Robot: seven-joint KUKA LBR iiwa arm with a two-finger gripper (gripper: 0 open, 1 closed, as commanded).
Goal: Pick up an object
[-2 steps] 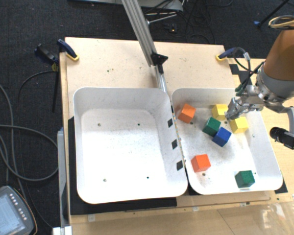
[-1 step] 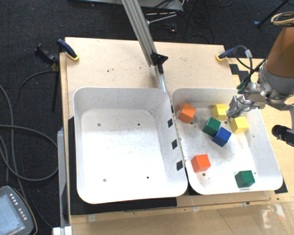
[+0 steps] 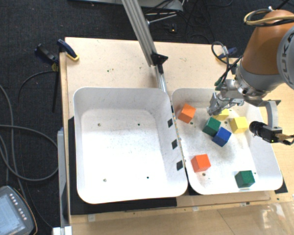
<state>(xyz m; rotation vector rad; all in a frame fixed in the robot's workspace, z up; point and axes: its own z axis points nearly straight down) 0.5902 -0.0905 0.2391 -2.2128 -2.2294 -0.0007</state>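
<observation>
- green cube (image 3: 244, 178) sits nearest the camera, at the front lip of the right bin (image 3: 264, 155); well apart from the tool, on its near side, nothing crowding it
- orange cube (image 3: 201, 162) also near-side of the tool, toward the divider, standing alone
- gripper (image 3: 217, 108) hangs low over the back half of the right bin, arm (image 3: 267, 48) coming in from the right
- fingertips are dark and bunched against the cluster; cannot tell how far apart they are, and no block is seen between them, so nothing counts as held
- likely target: dark green cube (image 3: 211, 126) just below the tool, touching or nearly touching the blue cube (image 3: 222, 136)
- a yellow block (image 3: 222, 114) lies right by the fingertips, partly hidden by them; contact unclear
- larger yellow cube (image 3: 238, 124) just beside the tool on its arm side
- second orange cube (image 3: 187, 113) beside the tool on the far-from-arm side, near the bin wall
- judgement: tool is placed over the cluster because that's where most blocks are; the tight packing could make the fingers land on a neighbour or push blocks apart
- left bin (image 3: 88, 102) is well apart from the tool, across the divider
- task judged not yet done, pick in approach/descend step
</observation>
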